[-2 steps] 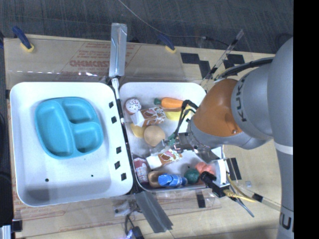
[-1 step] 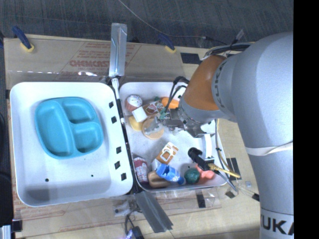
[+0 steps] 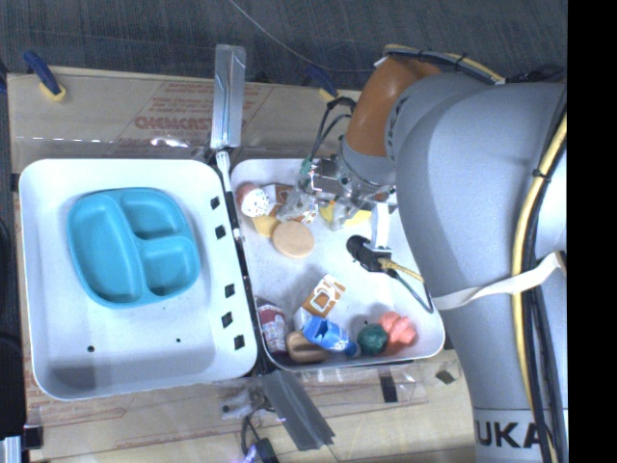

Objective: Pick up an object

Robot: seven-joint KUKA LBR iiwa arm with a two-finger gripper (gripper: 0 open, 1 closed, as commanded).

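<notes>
So my fingers (image 3: 323, 199) are down at the top end of the right bin (image 3: 284, 283), low over the clutter there. Honestly I can't tell if they're wide or narrow, because my wrist blocks the view, and I can't see anything between them. Closest stuff: a spotted ball (image 3: 254, 201) just to the left, a yellow piece (image 3: 263, 226) below that, and a tan disc (image 3: 293, 239) touching the yellow piece. Down at the near end, well apart from me, there's a carton (image 3: 326, 297), a red can (image 3: 273, 324), a blue packet (image 3: 326, 336), a green ball (image 3: 372, 339) and a pink thing (image 3: 398, 329) right beside it. The left bin (image 3: 58, 345) has a blue plate (image 3: 135, 244). Both bins sit on the desk (image 3: 116, 114).
</notes>
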